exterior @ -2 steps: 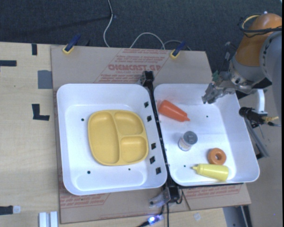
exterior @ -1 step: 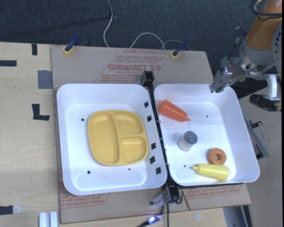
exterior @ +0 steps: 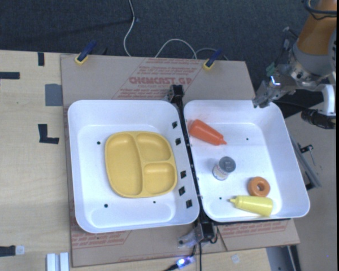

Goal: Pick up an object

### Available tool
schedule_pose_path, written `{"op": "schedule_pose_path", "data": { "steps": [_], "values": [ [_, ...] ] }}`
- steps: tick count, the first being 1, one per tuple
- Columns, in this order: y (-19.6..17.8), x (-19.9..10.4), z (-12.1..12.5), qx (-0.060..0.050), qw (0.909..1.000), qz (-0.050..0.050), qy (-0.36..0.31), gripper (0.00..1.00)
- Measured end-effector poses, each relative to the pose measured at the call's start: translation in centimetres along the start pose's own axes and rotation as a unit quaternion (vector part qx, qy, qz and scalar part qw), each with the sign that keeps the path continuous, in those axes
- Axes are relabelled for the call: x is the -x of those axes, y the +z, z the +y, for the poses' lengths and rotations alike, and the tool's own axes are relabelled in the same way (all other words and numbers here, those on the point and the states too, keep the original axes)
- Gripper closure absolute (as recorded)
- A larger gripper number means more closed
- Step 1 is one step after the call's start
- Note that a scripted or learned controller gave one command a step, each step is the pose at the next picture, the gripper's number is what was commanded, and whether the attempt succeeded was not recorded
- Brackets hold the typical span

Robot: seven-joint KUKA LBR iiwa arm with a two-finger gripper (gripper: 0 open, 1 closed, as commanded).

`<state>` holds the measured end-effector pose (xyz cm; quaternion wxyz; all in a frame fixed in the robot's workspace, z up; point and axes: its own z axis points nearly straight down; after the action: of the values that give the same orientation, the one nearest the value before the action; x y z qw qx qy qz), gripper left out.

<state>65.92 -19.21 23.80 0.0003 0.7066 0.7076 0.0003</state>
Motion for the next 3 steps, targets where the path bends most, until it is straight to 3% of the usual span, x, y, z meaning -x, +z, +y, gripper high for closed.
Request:
{"op": "schedule_pose_path", "data": {
  "steps": [2, 3],
  "values": [
    [-0.7, -12.2, -2.4, -0.002, 1.0000, 0.001, -0.002, 1.00],
    [0.9, -17.2, -3.4, -0.002, 1.0000, 0.001, -0.002, 1.00]
  ]
}}
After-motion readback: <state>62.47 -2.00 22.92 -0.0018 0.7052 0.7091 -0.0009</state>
